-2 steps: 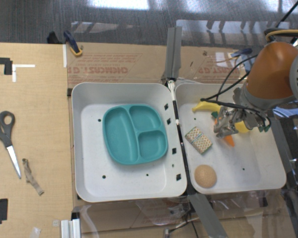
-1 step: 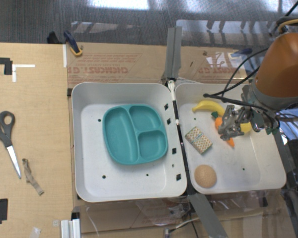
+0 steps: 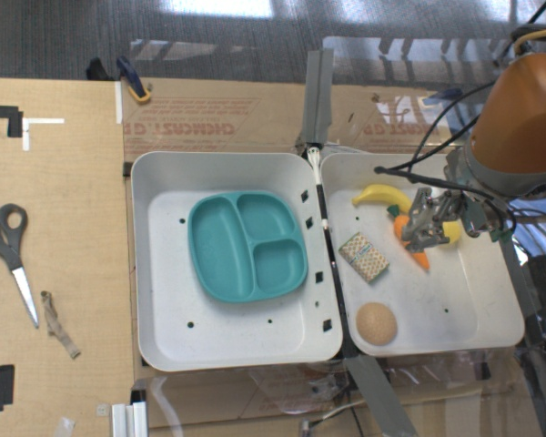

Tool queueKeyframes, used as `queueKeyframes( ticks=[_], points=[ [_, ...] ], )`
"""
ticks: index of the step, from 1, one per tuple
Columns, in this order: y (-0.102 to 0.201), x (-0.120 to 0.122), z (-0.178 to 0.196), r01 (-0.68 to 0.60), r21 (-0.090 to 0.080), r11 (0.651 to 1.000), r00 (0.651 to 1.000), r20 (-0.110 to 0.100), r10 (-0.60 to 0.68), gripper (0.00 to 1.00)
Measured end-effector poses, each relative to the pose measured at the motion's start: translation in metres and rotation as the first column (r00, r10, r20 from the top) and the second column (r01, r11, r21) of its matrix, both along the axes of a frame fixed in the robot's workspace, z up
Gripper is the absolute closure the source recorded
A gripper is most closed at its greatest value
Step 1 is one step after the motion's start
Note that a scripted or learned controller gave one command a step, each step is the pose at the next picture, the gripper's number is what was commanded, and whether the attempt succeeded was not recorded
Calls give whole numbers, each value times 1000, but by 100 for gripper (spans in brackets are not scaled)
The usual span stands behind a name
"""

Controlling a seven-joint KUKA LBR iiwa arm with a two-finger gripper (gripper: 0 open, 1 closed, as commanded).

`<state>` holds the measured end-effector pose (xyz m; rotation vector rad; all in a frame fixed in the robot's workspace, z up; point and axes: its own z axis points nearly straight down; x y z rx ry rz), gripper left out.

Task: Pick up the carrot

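The carrot [image 3: 421,261] is orange and lies in the right bin [image 3: 473,317], pointing down and to the right. Its thick end [image 3: 400,228] shows just left of the gripper. My gripper [image 3: 425,228] is low over the carrot's middle and hides that part of it. The grey arm with its orange band [image 3: 519,107] comes in from the upper right.
A yellow banana [image 3: 382,195] lies just up-left of the carrot, and a small yellow piece [image 3: 451,232] just right of the gripper. A patterned packet [image 3: 364,257] and a tan ball [image 3: 376,323] lie lower left. A teal divided plate [image 3: 248,246] sits in the left bin [image 3: 164,326].
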<state>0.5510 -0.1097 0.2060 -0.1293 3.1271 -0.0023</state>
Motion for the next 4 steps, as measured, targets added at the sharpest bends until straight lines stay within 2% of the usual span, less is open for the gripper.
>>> queueKeyframes(
  ticks=[1, 2, 3, 4],
  points=[
    [23, -66, -14, -383, 0, 924, 924, -8, 383, 100],
    [-16, -49, 94, -484, -2, 875, 875, -5, 484, 100],
    [-62, -3, 225, -442, -3, 897, 897, -4, 442, 100],
    [-66, 72, 206, -389, -1, 921, 921, -4, 389, 100]
  ],
)
